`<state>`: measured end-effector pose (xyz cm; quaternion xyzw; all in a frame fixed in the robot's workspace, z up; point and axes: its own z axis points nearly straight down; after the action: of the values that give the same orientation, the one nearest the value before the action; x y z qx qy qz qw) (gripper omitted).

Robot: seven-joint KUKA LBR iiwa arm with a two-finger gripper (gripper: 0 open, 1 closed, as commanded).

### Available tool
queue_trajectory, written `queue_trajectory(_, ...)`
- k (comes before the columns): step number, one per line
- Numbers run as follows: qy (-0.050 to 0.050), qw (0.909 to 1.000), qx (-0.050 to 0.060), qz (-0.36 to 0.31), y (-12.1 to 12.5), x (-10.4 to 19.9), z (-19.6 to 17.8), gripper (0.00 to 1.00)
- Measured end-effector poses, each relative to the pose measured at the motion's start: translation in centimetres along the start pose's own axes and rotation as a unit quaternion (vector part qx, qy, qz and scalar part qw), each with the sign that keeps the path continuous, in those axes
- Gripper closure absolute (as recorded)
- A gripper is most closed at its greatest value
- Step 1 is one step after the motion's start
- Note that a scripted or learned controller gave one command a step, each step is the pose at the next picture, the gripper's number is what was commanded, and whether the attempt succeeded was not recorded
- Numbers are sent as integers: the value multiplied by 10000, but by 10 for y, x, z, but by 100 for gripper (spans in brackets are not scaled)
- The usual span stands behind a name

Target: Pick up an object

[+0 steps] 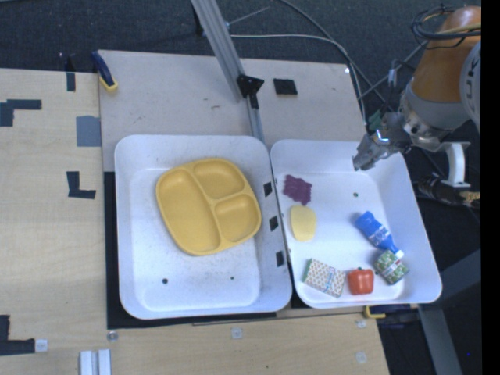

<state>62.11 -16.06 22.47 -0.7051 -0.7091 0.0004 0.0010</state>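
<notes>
**Gripper hangs over the far corner; every candidate lies toward five to seven o'clock of it**

Nearest me, along the front wall of the right-hand shallow white bin, three small things sit in a row: a flat checkered green-and-white packet, a small red pepper-shaped toy just beside it at its three o'clock, and a green patterned can farther along near the corner. Just behind the can, at about its eleven o'clock, lies a blue plastic bottle, its long axis running from eleven to five o'clock. Toward the bin's left side rests a pale yellow oval lump, and right behind it, at twelve o'clock, a purple crinkled piece.

In the left bin sits a yellow plastic divided plate, well apart from the arm.

Farthest back, the two-finger gripper points down over the right bin's far right corner. I cannot tell how its fingers stand; nothing shows between them.

The blue bottle looks the nearest pick, lying at roughly six o'clock from the gripper. I'd judge the jaws should close across its slanted axis.
</notes>
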Motion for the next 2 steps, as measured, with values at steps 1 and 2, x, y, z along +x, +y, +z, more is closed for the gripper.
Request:
queue_trajectory(1, 1, 10000, 4, 1, -6, 54, 10, 100)
queue_trajectory(2, 0, 10000, 1, -1, -2, 102, 17, 100)
